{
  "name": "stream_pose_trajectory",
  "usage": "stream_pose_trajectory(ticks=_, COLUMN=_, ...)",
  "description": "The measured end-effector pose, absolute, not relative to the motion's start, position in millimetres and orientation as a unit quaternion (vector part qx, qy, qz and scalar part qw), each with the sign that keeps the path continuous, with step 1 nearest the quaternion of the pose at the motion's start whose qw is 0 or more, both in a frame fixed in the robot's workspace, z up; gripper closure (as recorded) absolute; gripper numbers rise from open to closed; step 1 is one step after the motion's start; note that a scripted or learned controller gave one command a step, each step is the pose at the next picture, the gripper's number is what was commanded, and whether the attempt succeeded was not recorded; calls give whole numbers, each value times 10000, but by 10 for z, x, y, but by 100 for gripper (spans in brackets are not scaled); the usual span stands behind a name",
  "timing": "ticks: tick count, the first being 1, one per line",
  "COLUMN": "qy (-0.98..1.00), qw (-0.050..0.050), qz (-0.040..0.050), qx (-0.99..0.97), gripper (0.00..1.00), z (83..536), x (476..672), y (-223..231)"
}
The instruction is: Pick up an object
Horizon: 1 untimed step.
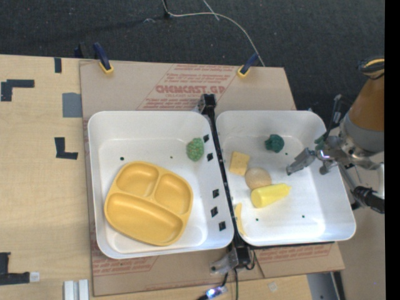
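On the bench, in the right bin (325,227), I see my gripper (303,161) with jaws apart and holding nothing near the yellow block (270,195), which might roll away when nudged.

Brightness: even and fairly bright across the desk (37,167); the dark floor (300,17) at the top stays dim.
Light source: overhead and diffuse, direction hard to tell.
Shadows: soft and short; a faint one along the inner walls of the left bin (100,142) and under the yellow tray (149,202).
Glare: the right bin (312,224) reads near washed-out white, with little surface detail.
Sharpness: overall soft and low in resolution; print on the cardboard sheet (181,89) is barely legible.
Blur: the pincer (299,164) looks slightly smeared.
Distortion: edges look straight.
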<state>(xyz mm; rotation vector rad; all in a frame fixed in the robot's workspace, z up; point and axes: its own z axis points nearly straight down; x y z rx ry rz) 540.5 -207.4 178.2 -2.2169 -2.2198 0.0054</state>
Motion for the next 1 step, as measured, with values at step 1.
stream_pose_trajectory(ticks=1, qy=-7072, qw=27, qz=20, qx=-7070, gripper=0, z=1308, x=5316, y=-2079)
